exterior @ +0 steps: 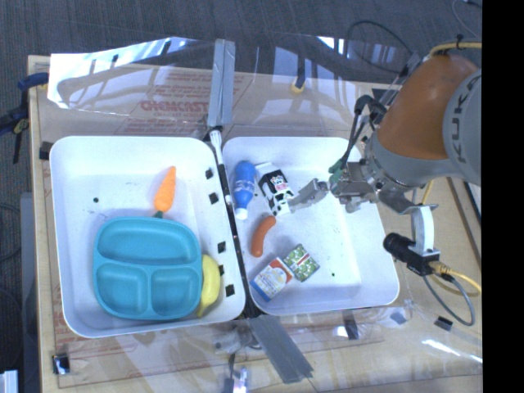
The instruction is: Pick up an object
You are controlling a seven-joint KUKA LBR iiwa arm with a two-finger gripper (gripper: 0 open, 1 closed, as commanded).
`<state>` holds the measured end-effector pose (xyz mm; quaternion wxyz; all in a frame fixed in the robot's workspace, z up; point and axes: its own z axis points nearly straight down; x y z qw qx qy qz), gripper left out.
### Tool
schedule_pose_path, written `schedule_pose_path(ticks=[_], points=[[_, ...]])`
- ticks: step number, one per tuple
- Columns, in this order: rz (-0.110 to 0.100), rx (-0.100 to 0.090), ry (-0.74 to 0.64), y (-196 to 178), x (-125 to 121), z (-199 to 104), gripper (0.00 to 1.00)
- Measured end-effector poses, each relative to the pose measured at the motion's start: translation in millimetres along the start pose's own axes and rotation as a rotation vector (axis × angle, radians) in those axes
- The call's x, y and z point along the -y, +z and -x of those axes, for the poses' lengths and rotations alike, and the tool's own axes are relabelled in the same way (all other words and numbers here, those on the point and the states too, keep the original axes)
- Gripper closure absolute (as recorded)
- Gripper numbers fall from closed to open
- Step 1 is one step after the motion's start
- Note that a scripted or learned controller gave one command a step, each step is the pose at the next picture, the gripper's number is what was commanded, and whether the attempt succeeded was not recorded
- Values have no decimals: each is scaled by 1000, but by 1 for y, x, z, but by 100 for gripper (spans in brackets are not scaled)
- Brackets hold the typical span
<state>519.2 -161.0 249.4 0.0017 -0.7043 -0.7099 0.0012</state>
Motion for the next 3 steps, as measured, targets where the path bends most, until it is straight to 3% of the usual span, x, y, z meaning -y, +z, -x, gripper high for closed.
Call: schedule_pose_path(ticks=[1,2,3], points=[[1,5,-110,148,-24,-29,0],[1,4,-116,138,-25,-30,100],[4,1,61,53,-73,-19,100]])
